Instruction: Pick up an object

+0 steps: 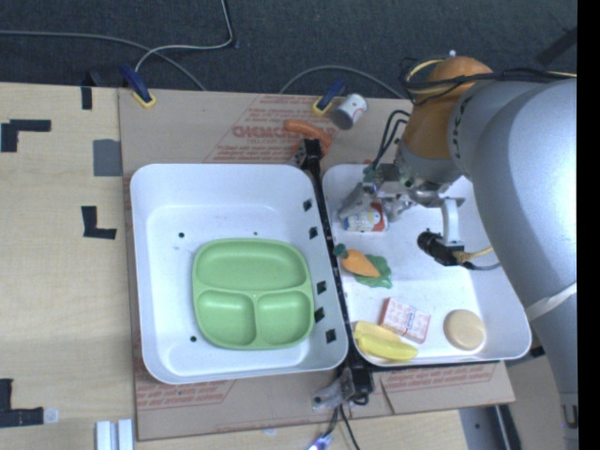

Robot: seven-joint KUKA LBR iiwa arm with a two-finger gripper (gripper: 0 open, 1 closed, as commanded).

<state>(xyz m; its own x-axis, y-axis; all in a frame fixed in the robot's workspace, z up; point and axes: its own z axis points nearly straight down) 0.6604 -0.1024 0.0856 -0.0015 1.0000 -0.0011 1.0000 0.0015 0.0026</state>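
Your arm (506, 148) is reaching into the right bin (487, 345), and the hand (367, 206) is sitting low near that bin's far left corner, over a small red-and-white packet (364, 219). You cannot tell how the hand is set. A toy carrot (361, 263) is lying just nearer, along the left wall. A banana (382, 344), a pink packet (406, 319) and a tan round piece (464, 329) are lying along the near edge. A green divided plate (253, 292) is sitting in the left bin (164, 200).

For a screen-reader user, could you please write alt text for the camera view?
A grey robot arm's hand reaches into the right bin over a small red-and-white item; a toy carrot, banana, pink packet and round biscuit lie nearby. The left bin holds a green divided plate.
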